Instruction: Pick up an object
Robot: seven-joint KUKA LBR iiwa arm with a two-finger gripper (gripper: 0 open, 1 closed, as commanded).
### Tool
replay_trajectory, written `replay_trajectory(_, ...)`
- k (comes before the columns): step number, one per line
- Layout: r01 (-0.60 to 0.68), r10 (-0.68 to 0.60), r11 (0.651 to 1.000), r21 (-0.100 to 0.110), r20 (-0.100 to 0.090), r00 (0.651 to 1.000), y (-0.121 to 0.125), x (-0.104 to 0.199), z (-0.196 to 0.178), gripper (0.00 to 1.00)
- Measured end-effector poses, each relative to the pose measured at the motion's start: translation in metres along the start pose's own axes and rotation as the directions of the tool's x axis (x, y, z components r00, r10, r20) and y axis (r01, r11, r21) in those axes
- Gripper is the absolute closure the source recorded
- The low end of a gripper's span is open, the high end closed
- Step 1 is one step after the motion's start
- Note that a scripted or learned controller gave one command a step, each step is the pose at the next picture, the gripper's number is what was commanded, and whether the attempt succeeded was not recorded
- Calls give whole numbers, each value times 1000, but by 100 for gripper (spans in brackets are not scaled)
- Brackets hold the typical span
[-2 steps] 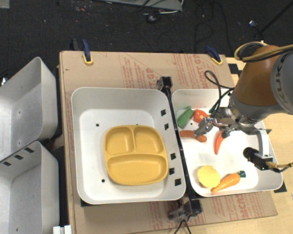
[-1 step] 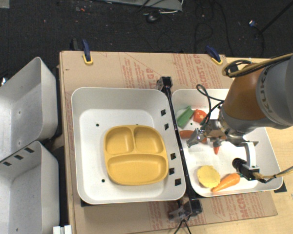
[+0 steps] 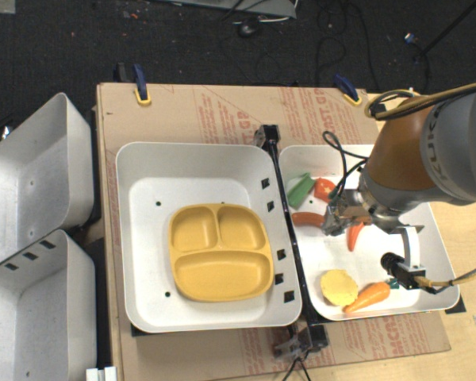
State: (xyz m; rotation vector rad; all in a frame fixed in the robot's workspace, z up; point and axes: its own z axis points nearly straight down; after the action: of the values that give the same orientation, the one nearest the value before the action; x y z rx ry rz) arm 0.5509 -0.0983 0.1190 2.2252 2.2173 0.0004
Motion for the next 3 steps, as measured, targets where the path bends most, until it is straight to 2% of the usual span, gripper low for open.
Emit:
replay_trajectory(1,6,-6,1000,-6,1,1000,5,-2,-63,100)
replay_trajectory(3,7,-7,1000,-5,2,1000,4,-2,-150,100)
